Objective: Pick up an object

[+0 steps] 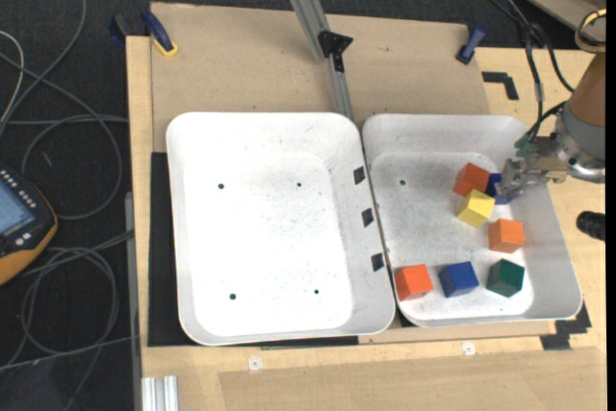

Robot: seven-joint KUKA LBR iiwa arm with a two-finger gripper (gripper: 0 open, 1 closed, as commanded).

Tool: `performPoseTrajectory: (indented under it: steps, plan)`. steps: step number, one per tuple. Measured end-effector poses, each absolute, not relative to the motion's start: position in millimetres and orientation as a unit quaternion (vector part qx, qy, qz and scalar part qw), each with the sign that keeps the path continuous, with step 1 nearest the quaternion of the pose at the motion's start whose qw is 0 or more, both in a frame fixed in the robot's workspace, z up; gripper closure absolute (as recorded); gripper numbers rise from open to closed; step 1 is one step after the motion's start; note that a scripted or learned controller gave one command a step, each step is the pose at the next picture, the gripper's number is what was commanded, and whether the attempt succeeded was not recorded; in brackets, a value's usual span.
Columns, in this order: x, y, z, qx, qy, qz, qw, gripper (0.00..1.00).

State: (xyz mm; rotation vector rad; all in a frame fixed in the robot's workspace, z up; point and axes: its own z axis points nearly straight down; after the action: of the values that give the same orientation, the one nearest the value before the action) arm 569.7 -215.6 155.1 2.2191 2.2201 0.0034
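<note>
We saw six small, hard-looking cubes lying in the right-hand shallow white plastic bin point(423, 135) on the counter point(241, 63). An orange cube point(471, 179) and a yellow cube point(475, 208) touched near the bin's upper right. Another orange cube point(506, 234) sat just below them. Along the near edge ran a red-orange cube point(414, 281), a blue cube point(458, 278) and a dark green cube point(504, 277).

The end effector point(510, 180) sat low, just beside the upper orange cube, with something blue showing between them; we could not tell how wide it stood, and nothing was visibly gripped.

We judged the cubes light, rigid and unbreakable, perhaps a little slick. Two opposite flat faces seemed the best hold, squared up so the cube would not twist out. The lone orange cube looked easiest, since the touching pair left little room.
</note>
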Motion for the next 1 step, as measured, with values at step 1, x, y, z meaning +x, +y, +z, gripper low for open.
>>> performPoseTrajectory:
  steps: [1]
  plan:
    - [577.2,-208.5,204.4,0.706,0.708,0.0018,0.003,1.0]
